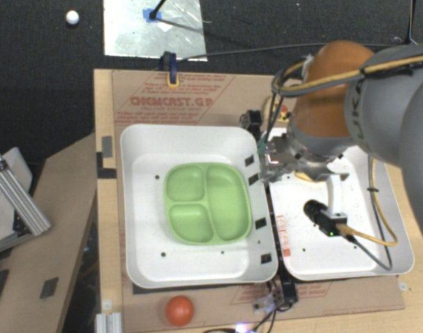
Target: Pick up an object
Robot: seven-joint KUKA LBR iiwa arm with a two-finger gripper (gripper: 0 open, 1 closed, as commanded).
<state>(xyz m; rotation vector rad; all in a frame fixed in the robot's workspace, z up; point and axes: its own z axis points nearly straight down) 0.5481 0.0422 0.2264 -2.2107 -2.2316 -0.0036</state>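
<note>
Hanging low over the wall shared by the two bins, the hand [271, 158] sits at the far left corner of the right bin [301, 259], with the bulky grey arm [395, 109] and its orange band directly above it. That bulk hides the working end from the camera, so I cannot tell whether the hand is open or closed, and nothing can be seen held in it.

The plainest candidate for the pick is the green divided plate [208, 203]. It lies flat in the middle of the left bin [139, 141], well clear of all four walls, which leaves room to come down on its rim from any side. The hand is near the plate's right edge but on the other side of the dividing wall and not touching it.

A pale yellow scrap [306, 178] peeks out from under the wrist toward the far edge of the right bin. It is too covered to name, though the low pose here suggests the hand may be working at it rather than at the plate.

An orange ball [179, 309] rests on the desk [69, 186] just outside the left bin's front edge, probably out of play.
</note>
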